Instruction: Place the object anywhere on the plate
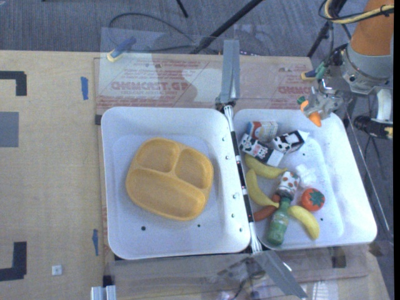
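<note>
1. Clear panel [164,74], at 12 o'clock from the left bin [112,167]: faint red lettering, seen reversed through the sheet, not legible.
2. Second red print [294,83], at 12 o'clock from the right bin [350,186]: faint, not legible.
3. Cartons [269,144] in the right bin: black-and-white patches, no readable text.

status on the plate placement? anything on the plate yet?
Done: nothing has landed; the yellow plate in the left bin carries no object. In hand: the gripper is raised over the far corner of the right bin with a small orange object at its tip, apparently a carrot. Left: carry it across the divider and release it on the plate.
</note>
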Controlling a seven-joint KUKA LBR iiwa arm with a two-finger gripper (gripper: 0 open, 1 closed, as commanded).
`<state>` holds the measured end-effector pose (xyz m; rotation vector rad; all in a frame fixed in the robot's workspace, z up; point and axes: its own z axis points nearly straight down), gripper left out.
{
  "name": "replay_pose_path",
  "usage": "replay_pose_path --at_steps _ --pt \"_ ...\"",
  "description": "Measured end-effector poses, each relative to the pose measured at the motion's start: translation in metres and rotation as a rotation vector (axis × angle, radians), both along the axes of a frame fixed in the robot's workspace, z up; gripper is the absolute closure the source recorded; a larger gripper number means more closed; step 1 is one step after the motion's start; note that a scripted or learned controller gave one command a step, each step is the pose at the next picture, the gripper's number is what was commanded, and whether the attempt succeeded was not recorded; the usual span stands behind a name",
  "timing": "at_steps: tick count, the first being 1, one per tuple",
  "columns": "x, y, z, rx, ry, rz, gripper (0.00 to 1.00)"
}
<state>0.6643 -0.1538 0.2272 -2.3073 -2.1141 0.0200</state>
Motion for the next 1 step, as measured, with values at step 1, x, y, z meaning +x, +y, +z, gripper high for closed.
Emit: replay_pose_path --at_steps 1 --pt "-0.0165 0.0100 0.0363 0.002 -0.017 0.209 1.00"
